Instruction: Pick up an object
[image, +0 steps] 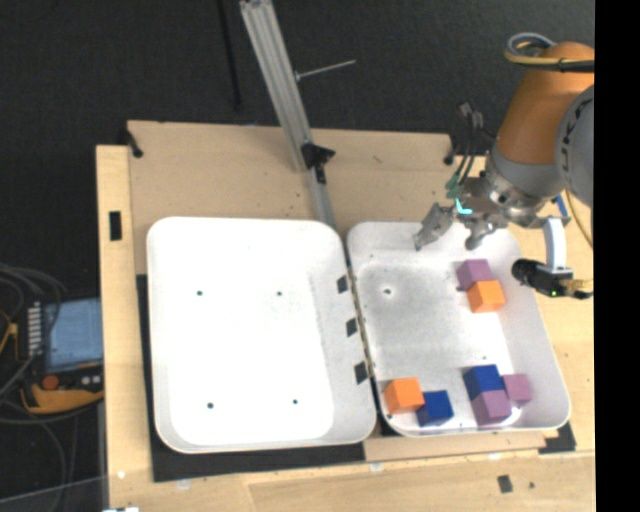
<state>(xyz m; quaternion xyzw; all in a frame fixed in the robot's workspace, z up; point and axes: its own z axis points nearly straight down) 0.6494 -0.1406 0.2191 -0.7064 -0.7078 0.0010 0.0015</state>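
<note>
Dark floor surrounds your tan bench (250, 150), which carries two shallow white bins side by side. You see the left bin (250, 330) with nothing but a few small dark dots on its floor. The right bin (420, 330) holds the blocks. Near its far right side a purple block (473, 271) sits touching an orange block (487, 296) just below it. Along the near edge you find another orange block (404, 393) touching a blue block (435, 407), and further right a second blue block (483, 380) beside two purple blocks (492, 405), one of them close to the bin's corner. Your arm (535, 120) reaches in from the right, and its hand (455, 227) hovers over the far rim of the right bin, above the upper purple block and apart from it. Its two fingers look spread with nothing between them, though the slant makes that hard to judge. A slanted metal pole (285, 90) rises behind the bins.
</note>
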